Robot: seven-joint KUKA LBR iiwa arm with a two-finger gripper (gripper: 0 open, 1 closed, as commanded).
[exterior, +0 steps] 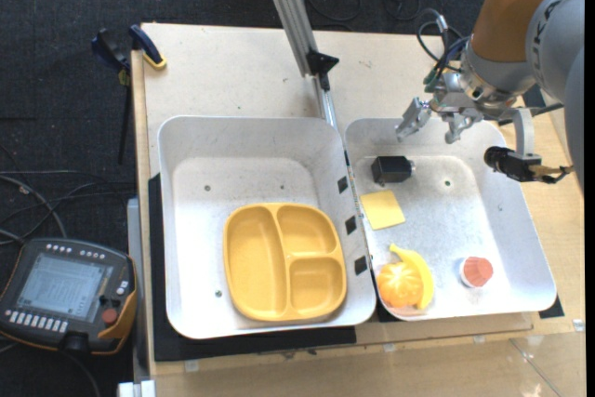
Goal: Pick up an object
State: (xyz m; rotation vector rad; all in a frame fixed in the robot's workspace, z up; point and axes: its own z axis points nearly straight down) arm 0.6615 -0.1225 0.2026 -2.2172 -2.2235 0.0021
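Objects are lying in the right bin [521,228]: a black block [392,169], a yellow card [383,209], an orange toy [406,281] and a red disc [477,271]. Above the bin's far edge, the gripper [433,124] is hovering spread apart, grasping nothing. A yellow tray [284,260] is sitting in the left bin [186,200].

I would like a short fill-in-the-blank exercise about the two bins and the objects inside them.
1. The yellow divided plate lies in the ____ bin.
2. The plate has ____ compartments.
3. The small black object lies in the right bin, just above the flat ____ square.
4. The gripper hangs over the right bin's ____ edge.

Missing words: left; three; yellow; far
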